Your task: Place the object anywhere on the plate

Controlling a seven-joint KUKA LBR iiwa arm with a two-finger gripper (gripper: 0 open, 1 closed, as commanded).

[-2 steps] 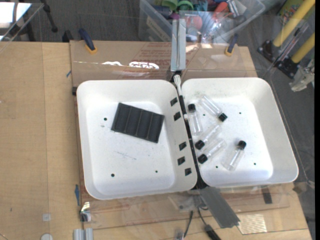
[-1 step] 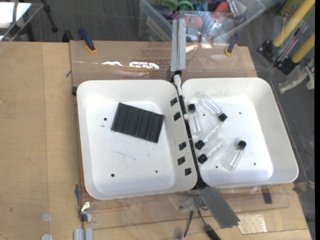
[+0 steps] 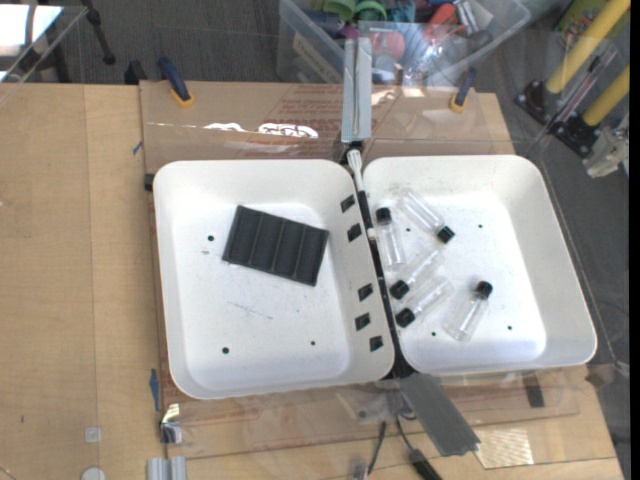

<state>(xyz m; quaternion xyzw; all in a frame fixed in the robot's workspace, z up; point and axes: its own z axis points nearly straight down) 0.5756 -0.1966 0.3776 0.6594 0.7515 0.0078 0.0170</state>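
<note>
Overhead view of two shallow white bins side by side on a light wooden bench point(image 3: 70, 268). The left bin point(image 3: 190, 358) holds a black ribbed rectangular plate point(image 3: 275, 245), lying flat and slightly skewed in the bin's upper half, apart from every wall. The right bin point(image 3: 530, 218) holds five clear plastic vials with black caps, all lying on their sides in its left half: one point(image 3: 418, 213) near the top, one point(image 3: 388, 240) just beside the dividing wall, two point(image 3: 420, 270) point(image 3: 428, 298) close together at the centre, and one point(image 3: 465, 313) lower right. No vial lies on the plate. Small black clips point(image 3: 360, 260) line the seam between the bins. A clear plastic tub of coloured toys point(image 3: 400, 8) stands behind the bench. The gripper's state cannot be told.
</note>
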